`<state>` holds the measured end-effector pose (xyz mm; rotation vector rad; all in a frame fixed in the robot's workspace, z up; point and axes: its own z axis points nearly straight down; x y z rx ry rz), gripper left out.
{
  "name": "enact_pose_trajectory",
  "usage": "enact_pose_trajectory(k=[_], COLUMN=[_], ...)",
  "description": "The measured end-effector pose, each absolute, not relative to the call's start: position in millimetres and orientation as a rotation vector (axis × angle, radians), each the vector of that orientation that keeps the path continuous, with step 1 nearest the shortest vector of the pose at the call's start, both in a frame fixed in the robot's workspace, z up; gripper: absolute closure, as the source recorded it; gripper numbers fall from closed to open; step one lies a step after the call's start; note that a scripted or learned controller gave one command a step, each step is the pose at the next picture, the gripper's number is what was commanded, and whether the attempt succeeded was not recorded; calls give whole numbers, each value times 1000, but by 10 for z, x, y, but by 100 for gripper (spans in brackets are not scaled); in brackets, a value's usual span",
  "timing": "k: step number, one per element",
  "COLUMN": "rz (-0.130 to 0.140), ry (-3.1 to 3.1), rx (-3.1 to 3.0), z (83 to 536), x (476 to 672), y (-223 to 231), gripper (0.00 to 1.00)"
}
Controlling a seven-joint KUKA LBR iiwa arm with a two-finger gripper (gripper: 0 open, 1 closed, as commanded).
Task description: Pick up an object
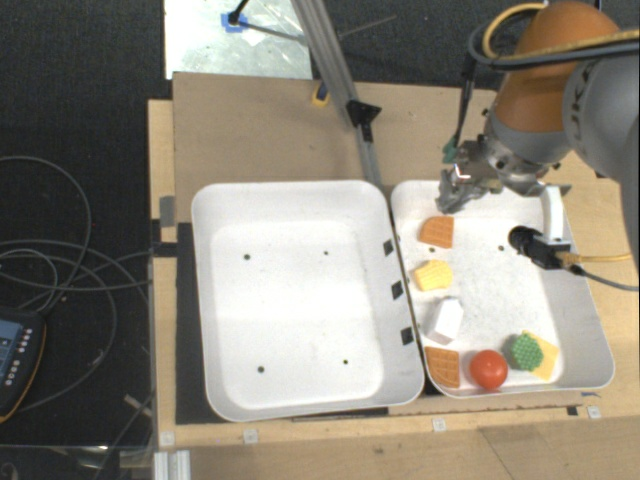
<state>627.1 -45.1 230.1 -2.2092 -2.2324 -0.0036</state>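
Over on the far left, cables (60, 258) loop across the dark floor, and a dark handset (15, 353) sits at the edge. Moving in, the wooden bench (250, 128) carries the left bin (290, 298), a shallow white tray with a few small dark dots on its floor. Behind it, a grey pole (330, 53) slants down to a black clamp (362, 113) near the bins' back edge.

Now the right bin (575, 308), and this is where the objects lie. Nearest the divide, an orange waffle piece (437, 232) sits toward the back, a yellow block (433, 275) just in front of it, then a white block (445, 320), and another orange waffle piece (443, 365) at the front rim. Beside that, a red ball (488, 369), and next to it a green bumpy piece (523, 349) resting on a yellow slab (545, 358).

The gripper (452, 200) hangs over the back of the right bin, just above and beside the rear waffle piece; nothing is visibly between its fingers, and how wide they stand I cannot tell. The grey arm with its orange band (550, 58) reaches in from the right, a black fitting (530, 243) and white bracket (552, 213) below it.
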Motion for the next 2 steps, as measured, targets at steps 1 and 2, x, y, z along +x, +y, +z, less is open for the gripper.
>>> enact_pose_trajectory(k=[1,2], rz=[-6,-6], ry=[-2234,-2232], rx=[-2210,-2211], z=[2273,2337], x=[6449,6469], y=[78,523], gripper=[100,100])
